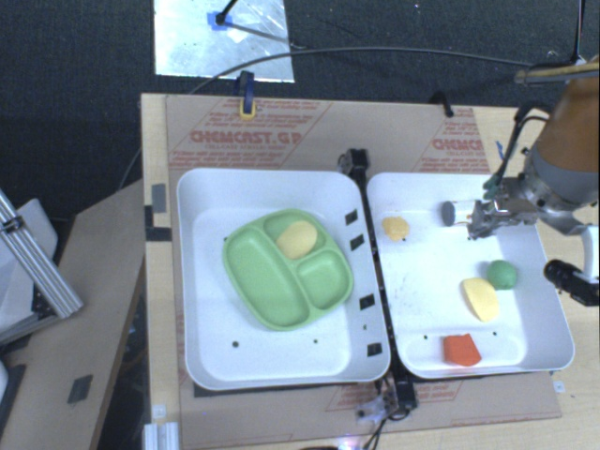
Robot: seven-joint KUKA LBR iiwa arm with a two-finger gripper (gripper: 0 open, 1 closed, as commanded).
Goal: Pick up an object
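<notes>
Green ball [502,274] at five o'clock from gripper [480,221] in right bin [412,359], apart from yellow piece [481,299]; pincer state impossible to tell; best approached squarely from above.

Two bins sit side by side: the left bin [202,251] holds a divided plate [267,284], the right bin [553,331] several scattered small pieces.
</notes>
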